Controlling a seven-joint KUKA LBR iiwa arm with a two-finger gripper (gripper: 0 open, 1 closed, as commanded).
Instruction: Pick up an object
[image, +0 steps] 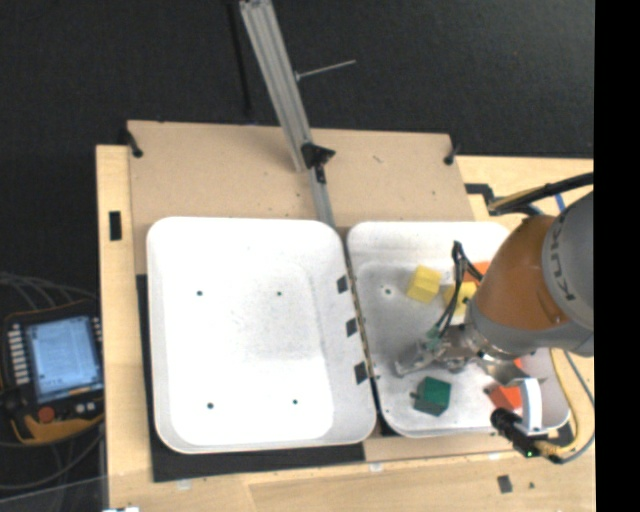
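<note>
Green block (432, 395) — just below claw (418, 360)

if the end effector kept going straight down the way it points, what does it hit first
Most likely the bare floor of the right bin, since the end effector sits between the yellow block and green block. Depth is unclear.

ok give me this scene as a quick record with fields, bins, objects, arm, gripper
left bin: white, shallow, a few dark dots on its floor
right bin: white, shallow, holds the objects
yellow block: upper middle of right bin
green block: near the front of right bin
orange object: partly seen at the right bin's right side, under the arm
arm: grey with orange band, reaching in from the right over the right bin
gripper: low in the right bin, just above the green block in the picture; grasp unclear
</note>
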